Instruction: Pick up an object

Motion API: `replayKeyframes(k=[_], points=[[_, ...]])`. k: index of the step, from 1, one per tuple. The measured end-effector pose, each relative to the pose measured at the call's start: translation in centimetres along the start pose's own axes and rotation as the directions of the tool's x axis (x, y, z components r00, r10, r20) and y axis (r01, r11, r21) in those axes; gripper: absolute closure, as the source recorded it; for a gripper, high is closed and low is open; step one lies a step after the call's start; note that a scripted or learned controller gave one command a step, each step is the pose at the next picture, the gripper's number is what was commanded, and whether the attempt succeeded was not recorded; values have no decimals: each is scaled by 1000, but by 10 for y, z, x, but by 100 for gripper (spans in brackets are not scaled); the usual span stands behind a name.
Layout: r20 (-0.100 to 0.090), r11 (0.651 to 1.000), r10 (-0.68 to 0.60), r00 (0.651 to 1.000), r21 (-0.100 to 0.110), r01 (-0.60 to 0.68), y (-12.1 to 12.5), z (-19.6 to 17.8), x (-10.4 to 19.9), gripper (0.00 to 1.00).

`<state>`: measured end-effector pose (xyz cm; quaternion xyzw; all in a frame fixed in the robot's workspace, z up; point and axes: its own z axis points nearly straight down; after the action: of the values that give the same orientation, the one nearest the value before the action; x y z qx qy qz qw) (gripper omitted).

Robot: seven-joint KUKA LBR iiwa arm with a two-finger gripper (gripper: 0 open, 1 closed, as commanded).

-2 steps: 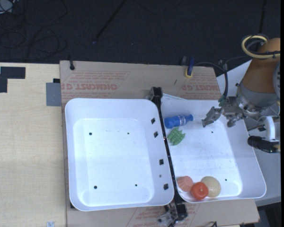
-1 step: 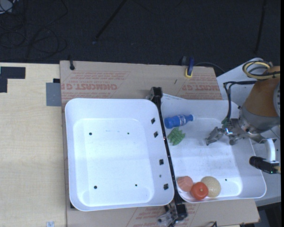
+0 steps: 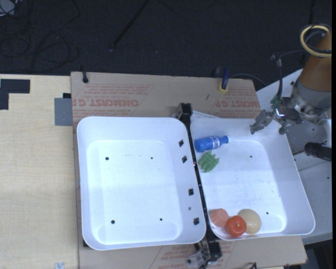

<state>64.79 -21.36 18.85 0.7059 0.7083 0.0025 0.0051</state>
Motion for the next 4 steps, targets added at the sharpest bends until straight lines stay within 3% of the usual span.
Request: replayKeyframes(k=[1, 2, 3, 4], points=[[-5, 1000, 5, 1000, 16, -5, -47, 105, 35, 0], [-5, 1000, 8, 1000, 15, -8, -46, 91, 32, 100], [-6, 1000, -5, 1000, 7, 5, -1, 55, 114, 100], [-4, 1000, 2, 1000, 13, -2, -4, 57, 109, 0]])
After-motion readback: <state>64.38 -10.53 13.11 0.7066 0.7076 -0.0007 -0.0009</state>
